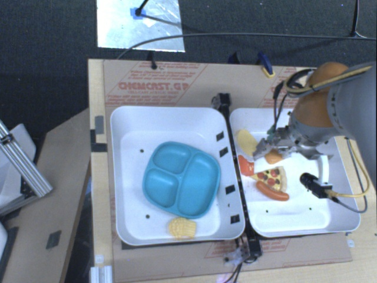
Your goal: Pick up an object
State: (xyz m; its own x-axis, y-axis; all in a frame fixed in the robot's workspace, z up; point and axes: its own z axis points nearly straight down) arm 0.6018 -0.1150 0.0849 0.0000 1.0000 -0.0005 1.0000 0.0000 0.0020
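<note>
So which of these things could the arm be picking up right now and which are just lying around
In play, under the arm in the right bin: orange piece, pizza slice, hot dog, yellow piece.

Lying about, in the left bin: blue divided plate, corn cob.

A bulky grey metal arm (353, 102) with a rounded orange band (321, 99) above the wrist; black cables (281, 96) loop alongside, and a yellow cable (353, 164) trails below.

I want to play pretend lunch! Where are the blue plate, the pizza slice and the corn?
blue plate (179, 184), camera view, middle divider.
pizza slice (273, 175), camera view, topped face.
corn (182, 227), camera view, middle of the cob.
</note>
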